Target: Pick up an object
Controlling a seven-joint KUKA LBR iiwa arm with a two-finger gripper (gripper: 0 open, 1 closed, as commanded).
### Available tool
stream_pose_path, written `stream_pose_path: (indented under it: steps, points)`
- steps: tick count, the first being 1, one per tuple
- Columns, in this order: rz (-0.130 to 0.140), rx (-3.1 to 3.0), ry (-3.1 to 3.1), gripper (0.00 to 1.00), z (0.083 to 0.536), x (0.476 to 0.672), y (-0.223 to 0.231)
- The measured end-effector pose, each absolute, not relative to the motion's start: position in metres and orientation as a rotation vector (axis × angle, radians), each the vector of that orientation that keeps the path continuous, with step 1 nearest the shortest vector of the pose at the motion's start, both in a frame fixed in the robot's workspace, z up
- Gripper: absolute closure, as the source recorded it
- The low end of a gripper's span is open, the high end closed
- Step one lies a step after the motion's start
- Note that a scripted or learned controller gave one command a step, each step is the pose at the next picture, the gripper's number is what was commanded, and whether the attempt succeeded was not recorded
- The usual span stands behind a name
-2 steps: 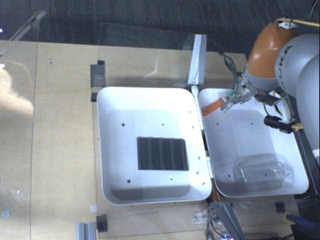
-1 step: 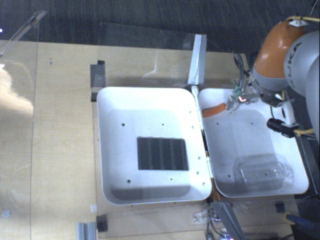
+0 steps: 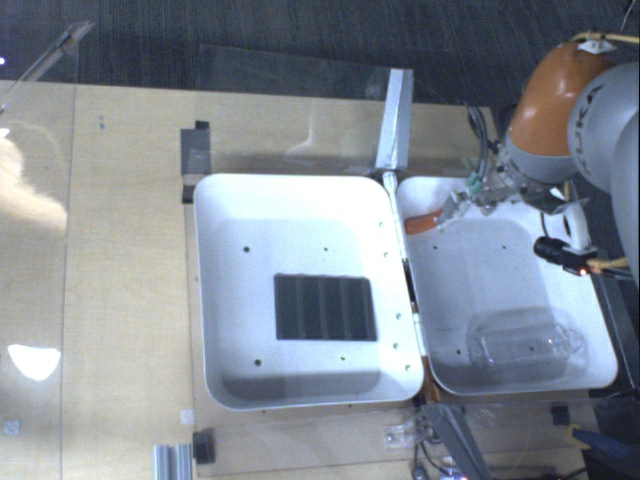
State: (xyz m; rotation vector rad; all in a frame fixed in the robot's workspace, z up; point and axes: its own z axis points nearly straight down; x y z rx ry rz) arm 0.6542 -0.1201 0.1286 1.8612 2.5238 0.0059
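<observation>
Clear plastic is what we are looking at first: a see-through bottle lies on its side in the right bin, down in that bin's near half, close to its front wall and well apart from the arm. An orange-red object sits in the far left corner of the same bin, hard against the wall that borders the left bin; it is too small to make out its shape.

Up at the far edge of the right bin, the gripper hangs just beside that orange-red object, at its right, pointing toward it. Whether its jaws are apart or together I cannot tell, since the wrist and cables crowd that spot, and nothing shows as gripped. Behind it the grey arm with its orange band comes in over the right bin's far right corner.

Across the dividing wall, the left bin carries 1 dark ribbed rectangular pad, lying flat near its middle, slightly toward the front. Both bins rest on the pale wooden bench.
</observation>
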Motion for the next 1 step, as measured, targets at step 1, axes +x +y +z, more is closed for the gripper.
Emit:
stream_pose_path:
  steps: [1]
  points:
    - [0.0,1.761,2.594,0.0,0.0878,0.6603,-0.0925]
